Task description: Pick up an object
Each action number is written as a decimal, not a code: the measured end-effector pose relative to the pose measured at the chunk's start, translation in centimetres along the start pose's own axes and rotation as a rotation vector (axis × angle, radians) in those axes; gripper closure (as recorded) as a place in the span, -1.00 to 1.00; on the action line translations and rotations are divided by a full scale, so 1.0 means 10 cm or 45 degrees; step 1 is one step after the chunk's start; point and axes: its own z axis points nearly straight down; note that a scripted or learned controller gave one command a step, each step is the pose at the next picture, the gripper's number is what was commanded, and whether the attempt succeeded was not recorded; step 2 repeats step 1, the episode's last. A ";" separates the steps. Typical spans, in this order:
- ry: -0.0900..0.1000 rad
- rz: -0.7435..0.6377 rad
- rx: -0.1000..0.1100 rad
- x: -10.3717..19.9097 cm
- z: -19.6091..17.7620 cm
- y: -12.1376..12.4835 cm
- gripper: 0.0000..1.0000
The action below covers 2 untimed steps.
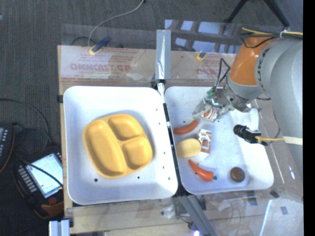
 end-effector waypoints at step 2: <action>0.001 0.000 0.001 0.33 -0.74 -0.55 1.00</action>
